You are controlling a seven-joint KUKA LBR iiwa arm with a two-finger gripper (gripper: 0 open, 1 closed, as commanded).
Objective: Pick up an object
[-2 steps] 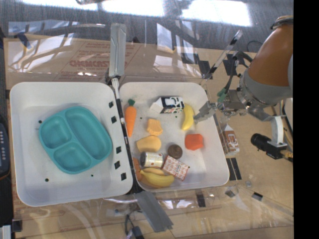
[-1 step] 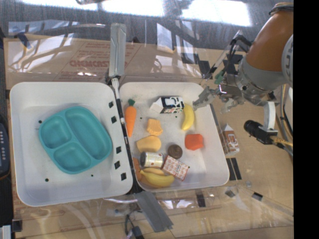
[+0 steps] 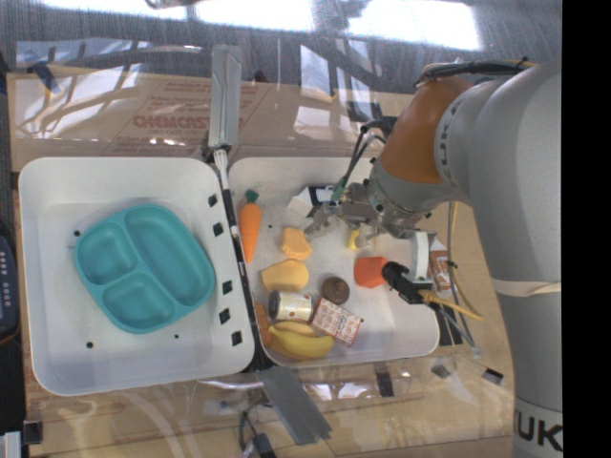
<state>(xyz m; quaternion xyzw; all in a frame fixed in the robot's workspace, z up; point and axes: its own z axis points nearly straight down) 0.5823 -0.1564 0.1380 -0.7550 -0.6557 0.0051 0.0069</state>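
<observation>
The right bin [image 3: 406,337] holds several objects. A carrot [image 3: 250,229] lies along its left wall. Near the middle sit an orange wedge [image 3: 296,244] and a yellow lump [image 3: 285,276]. A brown round piece [image 3: 335,289], a small can [image 3: 290,305], a red-and-white packet [image 3: 337,322] and a banana [image 3: 299,341] crowd the front. An orange-red block [image 3: 370,271] lies right of centre. My gripper [image 3: 336,219] hangs low over the bin's middle, just above and right of the orange wedge, with nothing visibly held. A small yellow bit [image 3: 351,239] shows beneath it.
The left bin [image 3: 48,256] carries a teal divided plate [image 3: 143,265]. A grey divider strip [image 3: 225,103] runs between the bins at the back. The arm covers the right bin's far right side.
</observation>
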